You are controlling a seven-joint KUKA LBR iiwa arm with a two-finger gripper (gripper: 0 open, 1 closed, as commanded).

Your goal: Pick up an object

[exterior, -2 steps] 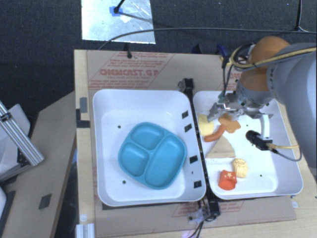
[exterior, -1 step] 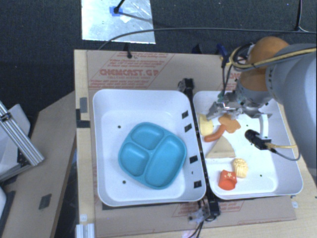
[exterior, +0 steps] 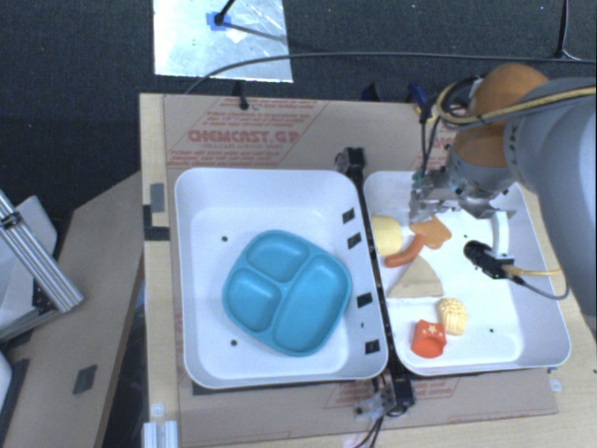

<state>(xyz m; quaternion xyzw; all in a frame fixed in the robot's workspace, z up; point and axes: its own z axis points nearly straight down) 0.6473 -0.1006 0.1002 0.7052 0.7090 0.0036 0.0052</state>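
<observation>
In the right bin (exterior: pixel 532 343), your pincer (exterior: pixel 431 205) hangs low over the orange piece (exterior: pixel 435 232), likely to grab it. You cannot tell how wide it is. Yellow ball (exterior: pixel 386 235) sits at nine o'clock.

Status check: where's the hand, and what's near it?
Hand low in right bin. Over orange piece, grasp unconfirmed. Yellow ball, carrot close alongside.

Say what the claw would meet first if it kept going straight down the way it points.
Probably the orange toy piece directly under the claw, in the right bin; depth is unclear.
</observation>
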